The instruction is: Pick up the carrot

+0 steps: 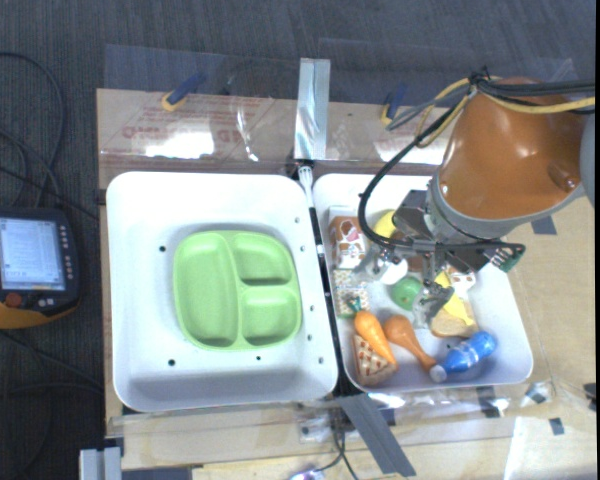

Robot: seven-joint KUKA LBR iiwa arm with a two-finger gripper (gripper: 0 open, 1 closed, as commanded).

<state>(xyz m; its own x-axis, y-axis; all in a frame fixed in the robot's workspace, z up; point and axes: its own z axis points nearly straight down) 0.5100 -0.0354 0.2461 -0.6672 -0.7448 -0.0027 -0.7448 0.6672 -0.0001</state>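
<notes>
At the far left a black handheld control pendant with a lit screen (27, 258) lies off the bench (570, 268). The left shallow white bin (140, 208) holds a light green plastic plate with three compartments (238, 288). In the right shallow white bin (515, 353), the small orange toy carrot (376, 332) lies near the front left, just above a brown waffle-patterned wedge (372, 361) and beside an orange drumstick-shaped toy (410, 338). A round green ball (407, 291) sits behind them, a yellow cheese-like wedge (454, 314) and a blue bottle-shaped toy (467, 354) further right. The pincer (432, 286) hangs over the green ball and the yellow wedge; whether it is open or closed I cannot tell.
</notes>
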